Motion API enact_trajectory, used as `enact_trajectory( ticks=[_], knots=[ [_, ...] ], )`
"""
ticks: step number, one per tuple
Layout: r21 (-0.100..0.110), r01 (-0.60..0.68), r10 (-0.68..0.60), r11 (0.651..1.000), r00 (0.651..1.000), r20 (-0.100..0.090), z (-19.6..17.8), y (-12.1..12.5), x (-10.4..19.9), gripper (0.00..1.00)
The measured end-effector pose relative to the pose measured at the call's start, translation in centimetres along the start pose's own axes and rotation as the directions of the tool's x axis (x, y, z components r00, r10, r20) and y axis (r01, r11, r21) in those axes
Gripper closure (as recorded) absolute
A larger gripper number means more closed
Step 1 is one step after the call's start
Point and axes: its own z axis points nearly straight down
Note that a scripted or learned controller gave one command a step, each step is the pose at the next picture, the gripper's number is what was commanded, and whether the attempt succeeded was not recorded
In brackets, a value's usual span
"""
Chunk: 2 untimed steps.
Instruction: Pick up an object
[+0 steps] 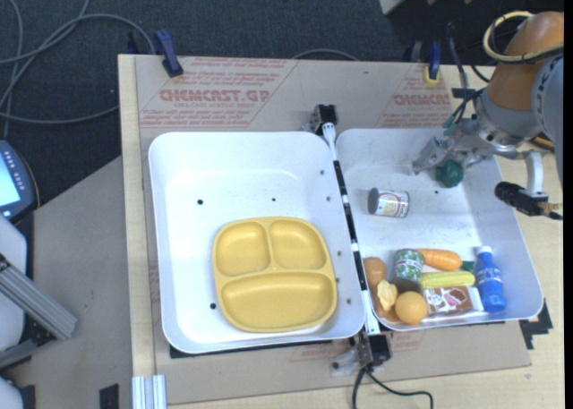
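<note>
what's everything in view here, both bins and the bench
divided plate: 1, yellow, left bin
can: 1, white, lying alone mid right bin
toy carrot: 1, orange, right bin near edge
bottle: 1, blue, right bin near corner
orange ball: 1, right bin near edge
bins: 2, white, side by side
clamp: 1, blue, bench far left corner
arm: 1, grey and orange, over right bin's far side

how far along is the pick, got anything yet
Nothing looks lifted clear yet. The pincer is low in the right white bin, at a small dark green round object; a grip can't be confirmed. The small tin can lies untouched.
</note>
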Motion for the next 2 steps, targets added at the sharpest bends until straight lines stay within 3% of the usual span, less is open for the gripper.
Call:
enact_trajectory(
  ticks=[1,2],
  knots=[
    [-0.012,-0.001,0.001,1.0,1.0,0.013,-1.2,0.0,-0.3,1.0],
    [-0.007,0.003,-0.002,1.0,1.0,0.009,0.1,0.0,9.1,1.0]
  ],
)
